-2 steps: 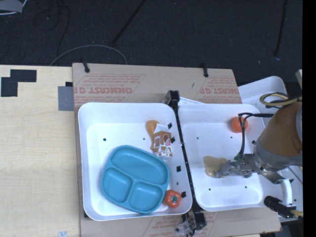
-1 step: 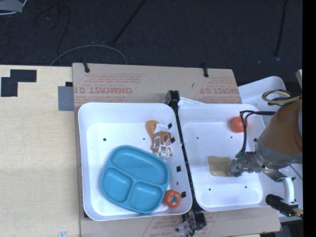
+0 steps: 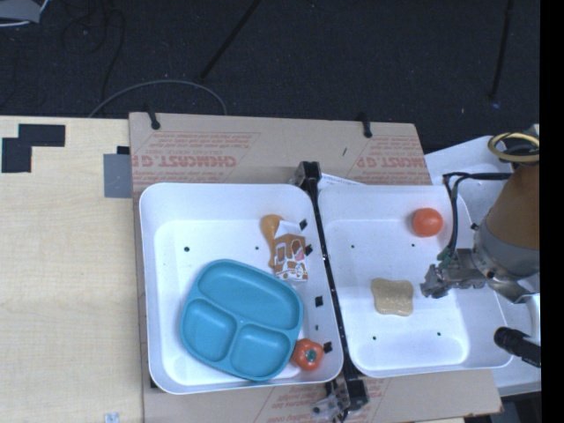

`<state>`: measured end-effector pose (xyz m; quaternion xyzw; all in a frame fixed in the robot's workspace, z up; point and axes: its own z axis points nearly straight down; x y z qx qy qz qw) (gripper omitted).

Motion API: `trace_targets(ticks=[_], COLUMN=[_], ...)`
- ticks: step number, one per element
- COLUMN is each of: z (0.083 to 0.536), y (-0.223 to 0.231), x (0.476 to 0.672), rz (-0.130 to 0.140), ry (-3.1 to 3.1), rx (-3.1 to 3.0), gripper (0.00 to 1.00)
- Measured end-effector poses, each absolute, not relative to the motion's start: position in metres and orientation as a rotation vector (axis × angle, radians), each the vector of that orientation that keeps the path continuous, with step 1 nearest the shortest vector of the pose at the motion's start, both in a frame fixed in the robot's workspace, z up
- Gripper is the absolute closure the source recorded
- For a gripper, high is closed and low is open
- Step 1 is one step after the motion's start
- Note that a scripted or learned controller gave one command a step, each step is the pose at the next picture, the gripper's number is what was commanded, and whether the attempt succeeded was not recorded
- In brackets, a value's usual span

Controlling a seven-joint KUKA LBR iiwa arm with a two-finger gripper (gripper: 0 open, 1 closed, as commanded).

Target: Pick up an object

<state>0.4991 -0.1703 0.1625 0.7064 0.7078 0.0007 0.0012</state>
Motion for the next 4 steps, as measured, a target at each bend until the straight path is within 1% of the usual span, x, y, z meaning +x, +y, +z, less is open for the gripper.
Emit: trace_targets(ticks=[1, 2, 3, 4], z=[0.225, 0.277, 0.270, 0.271], y=[-0.168, -0.168, -0.120, -0.071], x=[0.496, 0.497, 0.508, 0.509], rz=[0.003, 0.001, 0.000, -0.002], ry=[2.222, 2.222, 2.229, 2.230], rx=[2.217, 2.219, 2.219, 2.219], gripper=[1.00, 1.00, 1.00, 1.00])
